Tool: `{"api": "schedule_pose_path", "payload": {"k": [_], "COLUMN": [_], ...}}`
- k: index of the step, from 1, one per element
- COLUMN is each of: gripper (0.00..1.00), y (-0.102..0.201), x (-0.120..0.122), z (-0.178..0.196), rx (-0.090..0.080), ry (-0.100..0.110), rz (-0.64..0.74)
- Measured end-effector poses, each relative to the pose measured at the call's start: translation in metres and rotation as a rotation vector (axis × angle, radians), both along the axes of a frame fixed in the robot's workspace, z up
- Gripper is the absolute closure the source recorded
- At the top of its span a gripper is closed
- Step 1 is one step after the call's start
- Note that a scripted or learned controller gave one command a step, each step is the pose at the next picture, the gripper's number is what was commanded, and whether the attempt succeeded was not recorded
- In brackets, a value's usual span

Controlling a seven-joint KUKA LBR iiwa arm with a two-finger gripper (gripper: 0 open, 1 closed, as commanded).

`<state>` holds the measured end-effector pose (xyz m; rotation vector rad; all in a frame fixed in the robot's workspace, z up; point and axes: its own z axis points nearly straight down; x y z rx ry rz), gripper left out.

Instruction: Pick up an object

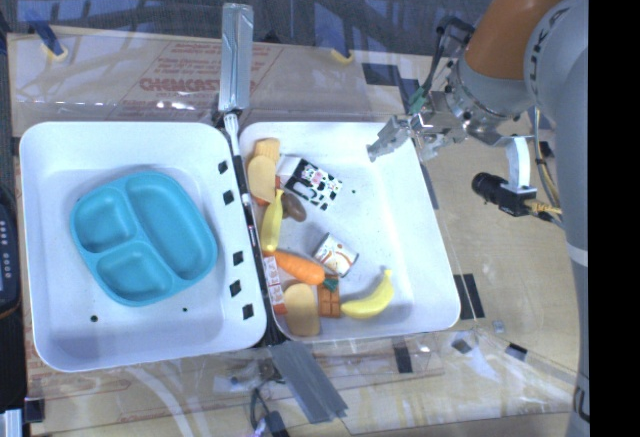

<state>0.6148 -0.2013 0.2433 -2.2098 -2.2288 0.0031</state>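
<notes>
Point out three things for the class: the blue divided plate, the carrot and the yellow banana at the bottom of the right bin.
Blue divided plate (144, 237), camera view, on the ridge between its compartments.
Carrot (299, 267), camera view, on the middle of its orange body.
Yellow banana (368, 299), camera view, on the middle of its curve.

Claw (392, 139) above right bin's (425, 255) far rim; toy food beside blue tray's (143, 237) bin.

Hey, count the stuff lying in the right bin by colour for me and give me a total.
Yellow: 2, a banana and a long yellow piece
Orange: 1, a carrot
Tan: 3, bread-like pieces
White: 2, a cow-print carton and a small carton
Brown: 1, a small piece
Total: 9
</notes>
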Motion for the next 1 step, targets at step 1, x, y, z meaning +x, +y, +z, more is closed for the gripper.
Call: {"api": "schedule_pose_path", "payload": {"k": [1], "gripper": [0.00], "y": [0.0095], "x": [-0.0298], "z": [-0.0270], "rx": [0.001], "ry": [0.001], "rz": [0.067]}}
